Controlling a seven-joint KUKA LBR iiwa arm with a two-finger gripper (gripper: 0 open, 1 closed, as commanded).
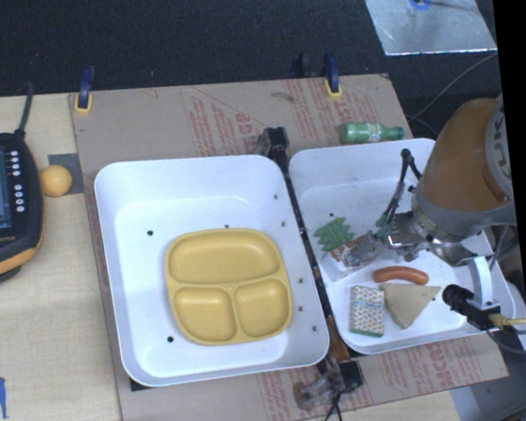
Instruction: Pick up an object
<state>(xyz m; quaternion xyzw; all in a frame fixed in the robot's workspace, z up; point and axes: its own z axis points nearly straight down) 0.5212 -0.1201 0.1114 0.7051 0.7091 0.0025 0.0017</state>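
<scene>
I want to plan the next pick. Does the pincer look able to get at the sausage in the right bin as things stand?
Probably yes. The sausage lies in the open with nothing on top of it, just below the pincer, apart from the wedge-shaped piece beside it.

We see open floor at the right bin (353,171)'s far end; sausage (402,276), wedge (412,304) and packet (368,311) crowd its near end.

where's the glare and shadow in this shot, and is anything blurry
Camera view: the left bin glares nearly blown-out white along its left wall, with soft shadow under its far rim; the yellow tray is evenly lit; small items near the gripper in the right bin look soft, hard to resolve.
</scene>
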